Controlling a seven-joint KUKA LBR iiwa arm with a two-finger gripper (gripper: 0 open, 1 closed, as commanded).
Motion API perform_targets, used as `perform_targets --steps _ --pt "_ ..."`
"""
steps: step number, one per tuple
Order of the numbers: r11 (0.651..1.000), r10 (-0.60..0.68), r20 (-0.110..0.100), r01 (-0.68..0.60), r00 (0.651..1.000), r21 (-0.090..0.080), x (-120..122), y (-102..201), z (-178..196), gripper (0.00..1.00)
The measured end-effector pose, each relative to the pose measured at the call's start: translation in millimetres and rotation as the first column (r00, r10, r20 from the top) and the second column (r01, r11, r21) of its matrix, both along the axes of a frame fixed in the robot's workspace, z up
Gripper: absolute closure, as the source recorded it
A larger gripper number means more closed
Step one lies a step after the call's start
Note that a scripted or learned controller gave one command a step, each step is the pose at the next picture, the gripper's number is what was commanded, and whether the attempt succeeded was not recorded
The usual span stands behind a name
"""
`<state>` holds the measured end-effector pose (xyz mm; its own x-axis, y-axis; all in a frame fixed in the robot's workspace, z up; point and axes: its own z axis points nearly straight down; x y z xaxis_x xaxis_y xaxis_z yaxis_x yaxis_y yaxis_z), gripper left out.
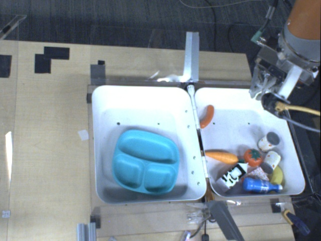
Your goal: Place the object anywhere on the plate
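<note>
A blue plate [145, 160] with three compartments lies in the left bin [105, 114]. The right bin [235, 109] holds small toys: a red sausage [206, 115] near the divider, an orange carrot [221, 156], a tomato [254, 156], a black-and-white block [232, 175], a blue bottle [261, 186], a yellow banana [277, 174] and two pale cups [271, 150]. My gripper [262, 87] hangs above the right bin's far right corner, well away from the toys and the plate. Nothing shows between its fingers.
A metal post [192, 54] stands behind the divider between the bins. Cables [296, 109] run from the wrist across the right bin's right edge. Black markers [52, 56] lie on the bench at the far left.
</note>
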<state>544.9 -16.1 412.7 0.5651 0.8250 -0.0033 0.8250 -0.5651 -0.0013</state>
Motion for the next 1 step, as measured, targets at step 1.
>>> perform_targets --steps 1 --pt "1.000 -0.018 -0.001 0.018 1.000 0.001 39.3 60.3 -42.6 1.00"
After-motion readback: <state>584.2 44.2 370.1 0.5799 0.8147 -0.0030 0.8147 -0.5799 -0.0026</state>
